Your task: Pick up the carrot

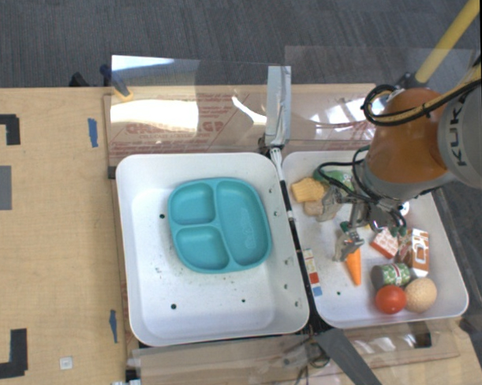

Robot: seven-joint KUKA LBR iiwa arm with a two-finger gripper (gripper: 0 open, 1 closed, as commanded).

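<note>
The carrot (353, 267) is a small orange wedge lying in the right white bin (454, 303), its thin end pointing toward the front. My gripper (349, 245) hangs straight over the carrot's thick far end, very close to it or touching it; I cannot tell which. The carrot rests on the bin floor. The grey arm with its orange band (405, 139) reaches in from the right above the bin's back half.
Beside the carrot on the right lie a red-and-white packet (385, 243), a second packet (419, 249), a dark green can (392, 274), a red tomato (391, 299) and a beige ball (420, 293). A yellow food piece (307, 190) sits at the back left. A teal divided plate (218, 225) fills the left bin (142, 309).
</note>
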